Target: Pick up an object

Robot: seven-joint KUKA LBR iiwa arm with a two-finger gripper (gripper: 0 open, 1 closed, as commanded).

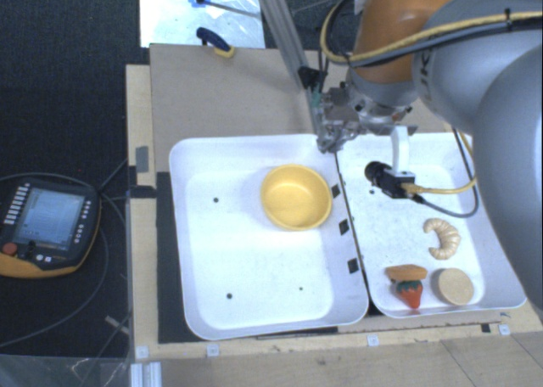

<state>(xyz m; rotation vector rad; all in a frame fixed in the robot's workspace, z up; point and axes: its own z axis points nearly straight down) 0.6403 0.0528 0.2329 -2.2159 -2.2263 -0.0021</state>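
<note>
A yellow bowl [295, 196] sits upright in the left bin [204, 275], near its far right side. In the right bin [501, 288] lie a pale croissant [443, 237], a round tan biscuit [454, 286] and a small orange and red toy food piece [408, 284], all at the near end. My gripper [329, 141] hangs over the far end of the divider between the two bins, just beyond and to the right of the bowl. I see nothing held in it.
A black fitting with a yellow cable [386, 179] hangs from the wrist over the right bin. A teach pendant [42, 226] lies on the floor at left. A blue and yellow clamp [212, 40] and a slanted metal pole [280, 20] stand behind the bins.
</note>
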